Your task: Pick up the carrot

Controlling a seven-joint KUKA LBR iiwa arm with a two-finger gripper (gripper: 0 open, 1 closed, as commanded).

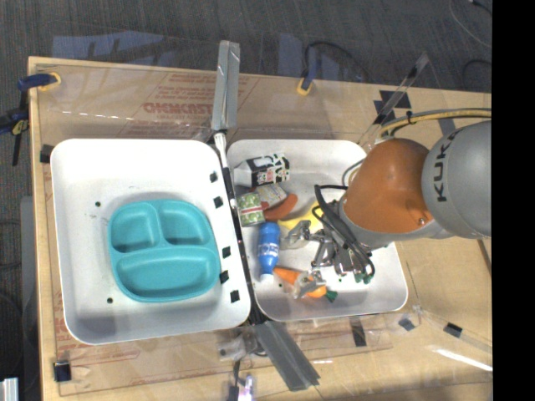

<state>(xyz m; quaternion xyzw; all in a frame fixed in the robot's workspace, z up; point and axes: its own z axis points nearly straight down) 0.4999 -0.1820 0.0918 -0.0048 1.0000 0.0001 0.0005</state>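
The carrot (288, 275) is a small orange piece with a green end, lying near the front wall of the right bin (386, 286). My gripper (311, 259) hangs low directly over it, reaching in from the right under the orange wrist band. Part of the carrot is hidden beneath the gripper. Another orange bit shows at the gripper's lower right side. Whether the carrot is held is not visible.
A blue bottle (267, 250) stands just left of the carrot. Behind it lie a green box (250, 208), a black-and-white cow-patterned item (269, 170) and a red-and-yellow piece (287, 206). The left bin (75, 182) holds a teal divided plate (163, 249).
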